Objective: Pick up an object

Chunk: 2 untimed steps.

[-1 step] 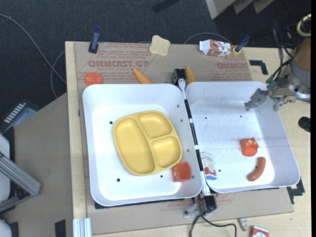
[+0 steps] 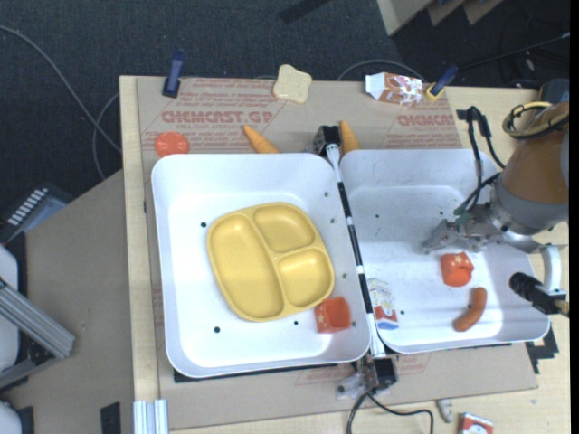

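Reaching in from the right, the grey arm [image 2: 534,174] with its orange band sets the gripper [image 2: 460,235] low over the floor of the right bin [image 2: 398,174]; whether the claw is released or clenched cannot be told from this slanted view, and nothing shows held in it. Just near of the gripper lies a small red-orange block [image 2: 457,268], the closest candidate for the pick, close to the claw but apart from it as far as the view allows. Further toward the near right corner a brown sausage-shaped toy [image 2: 470,308] lies at a slant, and at the bin's near left edge rests a small printed carton [image 2: 381,300]. Placement of these loose items on the open bin floor leaves room around each for a descent from above. Across the central divider, the left bin [image 2: 176,242] holds a yellow three-compartment plate [image 2: 270,259] with an orange cube [image 2: 333,314] touching or just beside its near right rim. Beyond the bins, on the cardboard at the far side, sit a slice of toy bread [image 2: 292,82], a toy carrot [image 2: 261,140], a second small carton [image 2: 394,88], an orange disc [image 2: 170,143] and a blue clip [image 2: 173,72], all outside the working area.
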Tool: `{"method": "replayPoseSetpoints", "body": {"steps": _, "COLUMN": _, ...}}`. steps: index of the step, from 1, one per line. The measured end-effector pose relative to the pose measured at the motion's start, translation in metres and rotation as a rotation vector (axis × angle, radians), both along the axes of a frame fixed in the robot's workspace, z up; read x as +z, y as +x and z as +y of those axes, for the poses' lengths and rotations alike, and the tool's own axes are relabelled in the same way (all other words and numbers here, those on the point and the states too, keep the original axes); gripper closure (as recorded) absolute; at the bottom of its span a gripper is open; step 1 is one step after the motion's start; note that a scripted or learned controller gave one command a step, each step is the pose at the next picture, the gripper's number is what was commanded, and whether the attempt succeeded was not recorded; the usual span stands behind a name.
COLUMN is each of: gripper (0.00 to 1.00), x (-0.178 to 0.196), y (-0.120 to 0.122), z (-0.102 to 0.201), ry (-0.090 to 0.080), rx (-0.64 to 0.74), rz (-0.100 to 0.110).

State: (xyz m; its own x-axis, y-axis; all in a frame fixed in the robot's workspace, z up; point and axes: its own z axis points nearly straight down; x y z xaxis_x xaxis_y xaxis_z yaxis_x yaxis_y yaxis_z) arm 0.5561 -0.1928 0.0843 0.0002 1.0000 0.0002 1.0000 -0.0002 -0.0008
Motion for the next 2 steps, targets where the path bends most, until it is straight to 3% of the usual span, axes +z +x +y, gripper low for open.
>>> {"method": "replayPoseSetpoints", "body": {"steps": 1, "gripper": 0.0, "x": 0.0, "y": -0.054, "z": 0.036, "ry": 0.001, "rx": 0.0, "rz": 0.002}}
{"method": "replayPoseSetpoints", "body": {"steps": 2, "gripper": 0.0, "x": 0.055, "y": -0.077, "z": 0.003, "ry": -0.002, "rx": -0.001, "rz": -0.002}}
